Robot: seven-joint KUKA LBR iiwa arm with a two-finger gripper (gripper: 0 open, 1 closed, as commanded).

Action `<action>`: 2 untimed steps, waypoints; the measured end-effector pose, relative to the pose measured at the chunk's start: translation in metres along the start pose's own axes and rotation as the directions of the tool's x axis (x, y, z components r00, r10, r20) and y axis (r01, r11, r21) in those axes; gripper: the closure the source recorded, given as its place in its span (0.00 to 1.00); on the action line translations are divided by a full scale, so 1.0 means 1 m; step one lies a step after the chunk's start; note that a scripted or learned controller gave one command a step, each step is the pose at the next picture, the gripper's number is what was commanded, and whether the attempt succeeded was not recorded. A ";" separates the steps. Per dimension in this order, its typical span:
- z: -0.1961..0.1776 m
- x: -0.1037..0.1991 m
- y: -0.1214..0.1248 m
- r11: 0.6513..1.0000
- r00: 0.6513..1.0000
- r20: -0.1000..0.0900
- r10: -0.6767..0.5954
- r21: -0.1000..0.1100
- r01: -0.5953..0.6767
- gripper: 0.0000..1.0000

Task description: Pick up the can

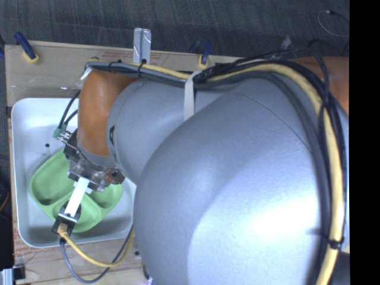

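Grey arm (237,177) bulks closest to the camera and reaches left. Orange band (95,111) tips down into left bin (24,123). Pincer (90,176) is low over green dish (44,186); can't tell pincer state or can position. Surface (53,58) lies beyond.

the pale wooden bench (56,64) shows along its far edge and at the near left corner. a white bin (32,120) sits on its left part. one blue clamp (25,45) grips the far left corner, a second clamp (205,51) grips further right, and a metal post (142,43) stands between them.
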State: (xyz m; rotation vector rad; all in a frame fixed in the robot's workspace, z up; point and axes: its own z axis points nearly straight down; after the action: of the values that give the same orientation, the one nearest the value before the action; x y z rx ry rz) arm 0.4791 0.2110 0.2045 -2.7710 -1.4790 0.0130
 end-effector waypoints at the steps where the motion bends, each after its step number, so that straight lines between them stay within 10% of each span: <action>1: -0.045 0.016 0.016 0.987 0.987 0.001 -0.161 0.001 0.161 1.00; 2: 0.069 -0.046 0.026 0.979 0.979 0.002 -0.202 0.004 0.202 1.00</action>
State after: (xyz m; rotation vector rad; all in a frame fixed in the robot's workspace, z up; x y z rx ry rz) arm 0.4740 0.1581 0.1354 -2.6041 -1.7507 0.0196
